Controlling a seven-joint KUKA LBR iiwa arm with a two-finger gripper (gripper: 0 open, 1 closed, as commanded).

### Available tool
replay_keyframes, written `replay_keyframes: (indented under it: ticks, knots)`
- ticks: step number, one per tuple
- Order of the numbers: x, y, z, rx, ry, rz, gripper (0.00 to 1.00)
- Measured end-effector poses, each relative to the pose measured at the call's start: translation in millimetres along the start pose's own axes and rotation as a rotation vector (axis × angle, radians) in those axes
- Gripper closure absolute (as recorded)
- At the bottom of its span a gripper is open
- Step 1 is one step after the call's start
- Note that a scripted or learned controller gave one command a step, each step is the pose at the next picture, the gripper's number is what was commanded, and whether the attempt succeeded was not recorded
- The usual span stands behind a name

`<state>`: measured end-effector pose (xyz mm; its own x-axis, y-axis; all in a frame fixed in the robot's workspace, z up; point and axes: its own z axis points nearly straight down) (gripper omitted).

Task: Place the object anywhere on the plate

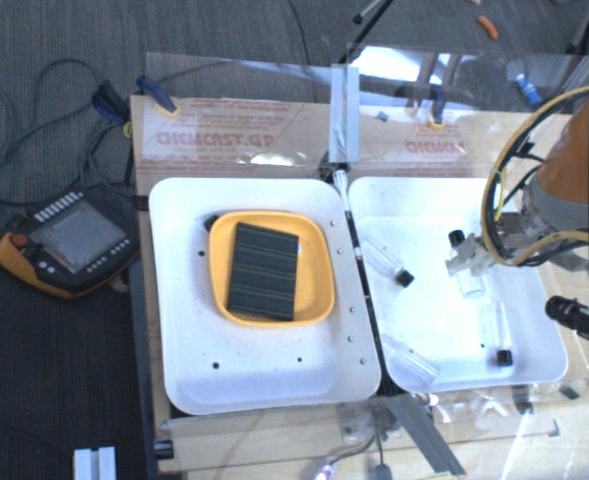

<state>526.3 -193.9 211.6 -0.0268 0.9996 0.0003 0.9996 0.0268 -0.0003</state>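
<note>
The dark ribbed rectangular block (264, 270) already lies flat on the yellow plate (319, 278) in the left bin (174, 368), near the plate's middle and within its rim. The main risk, I judge, is another pass by the arm nudging the block off or dragging the plate. The gripper (469, 260) hangs over the right bin (444, 368), well apart from the plate; whether it is wide or narrow I cannot tell, and nothing shows in it.
</note>
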Motion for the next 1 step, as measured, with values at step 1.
replay_keyframes:
  ticks: [1]
  knots:
    - [0.0, 0.0, 0.0, 0.0, 0.0, 0.0, 0.0]
